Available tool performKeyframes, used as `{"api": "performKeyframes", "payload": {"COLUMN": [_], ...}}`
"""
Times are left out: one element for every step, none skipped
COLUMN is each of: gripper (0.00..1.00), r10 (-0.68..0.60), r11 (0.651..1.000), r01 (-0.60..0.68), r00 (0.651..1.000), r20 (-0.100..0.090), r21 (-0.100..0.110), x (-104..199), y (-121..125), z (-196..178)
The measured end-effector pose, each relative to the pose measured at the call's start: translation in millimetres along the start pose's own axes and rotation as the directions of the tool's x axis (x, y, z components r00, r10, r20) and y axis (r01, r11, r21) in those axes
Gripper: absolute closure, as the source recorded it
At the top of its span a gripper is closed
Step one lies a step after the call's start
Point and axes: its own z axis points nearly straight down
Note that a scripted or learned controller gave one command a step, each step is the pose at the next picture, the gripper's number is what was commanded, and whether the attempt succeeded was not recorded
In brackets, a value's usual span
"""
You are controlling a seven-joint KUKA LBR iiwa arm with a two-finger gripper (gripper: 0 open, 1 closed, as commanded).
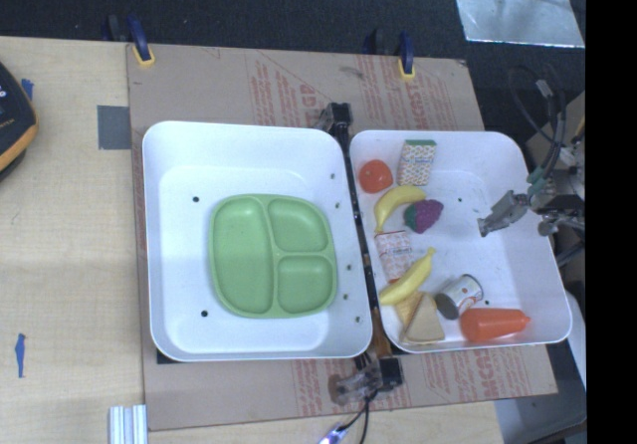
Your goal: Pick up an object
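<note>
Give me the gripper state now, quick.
Gripper: at the right bin's right edge, nothing visibly held; open or shut cannot be told.

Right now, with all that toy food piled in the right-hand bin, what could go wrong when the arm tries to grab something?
Two likely risks. The items crowd together: the lower banana lies against the small box and the wedge, so the end effector might nudge neighbours or catch two things. The carrot and the tin sit close to the bin wall, which may block a clean descent.
</note>
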Motion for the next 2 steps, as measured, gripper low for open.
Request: {"api": "performKeyframes", "payload": {"gripper": [0.0,0.0], "r10": [-0.002,0.001], "r11": [1.0,1.0], "r01": [0.002,-0.001], "r00": [1.0,1.0], "r20": [0.001,0.001], "r21": [0.003,-0.003], "x": [-9.5,-15.9], "y": [106.6,163.0], "z": [114.5,45.6]}}
